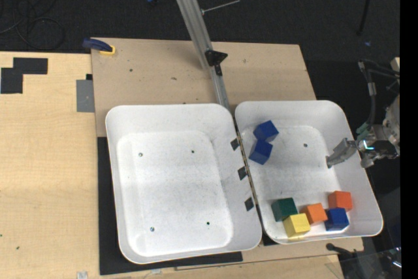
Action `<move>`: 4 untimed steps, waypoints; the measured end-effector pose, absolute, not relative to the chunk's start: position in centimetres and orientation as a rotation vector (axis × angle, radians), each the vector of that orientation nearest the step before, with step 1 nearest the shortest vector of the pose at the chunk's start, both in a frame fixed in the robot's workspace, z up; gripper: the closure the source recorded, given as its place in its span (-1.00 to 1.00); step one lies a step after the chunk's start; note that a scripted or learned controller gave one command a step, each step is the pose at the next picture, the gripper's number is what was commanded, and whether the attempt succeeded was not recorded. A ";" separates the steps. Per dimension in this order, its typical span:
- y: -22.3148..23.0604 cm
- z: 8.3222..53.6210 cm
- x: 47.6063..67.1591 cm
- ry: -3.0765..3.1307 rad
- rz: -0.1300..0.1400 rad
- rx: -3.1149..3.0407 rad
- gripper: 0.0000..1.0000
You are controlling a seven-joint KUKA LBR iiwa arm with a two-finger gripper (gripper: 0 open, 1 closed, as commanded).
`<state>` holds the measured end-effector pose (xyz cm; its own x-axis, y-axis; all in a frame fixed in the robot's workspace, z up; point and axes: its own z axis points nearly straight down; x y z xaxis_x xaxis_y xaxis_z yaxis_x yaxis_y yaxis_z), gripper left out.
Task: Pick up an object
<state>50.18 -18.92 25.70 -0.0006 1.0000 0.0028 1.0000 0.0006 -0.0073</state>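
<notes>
I am looking down at a slant on a wooden table (163,72) that carries two shallow white bins side by side. The left bin (173,183) has only small dark specks on its floor. The right bin (307,111) holds every block I could pick. Two blue blocks (262,140) sit touching near its left wall, one above the other in the view. Along the lower edge a cluster huddles together: a green block (283,208), a yellow block (297,224), an orange block (316,212), a red-orange block (341,200) and another small blue block (337,219).

My claw (349,150) hangs at the right rim of the right bin, well apart from all blocks, with nothing between its fingers. One grey finger (339,153) juts out over the bin floor. I cannot tell how wide the gap stands.

My worries, judged from this layout: the lower cluster is packed so tightly that a finger could land on a neighbouring block and shove the pile instead of closing on one piece. Those blocks also lie near the bin's sloped wall, so a descent there might catch the rim. The blue pair could shift or rotate if pinched across both.
</notes>
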 end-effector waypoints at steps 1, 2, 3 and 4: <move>-19.0 25.9 50.2 -2.217 0.002 -2.221 -1.00; -19.0 21.5 50.1 -2.216 0.005 -2.217 -1.00; -18.8 17.1 50.3 -2.215 0.005 -2.217 -1.00; -18.2 10.9 50.6 -2.213 0.006 -2.216 -1.00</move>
<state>50.61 -18.17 10.93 0.0012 1.0000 0.0041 1.0000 -0.0012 -0.0096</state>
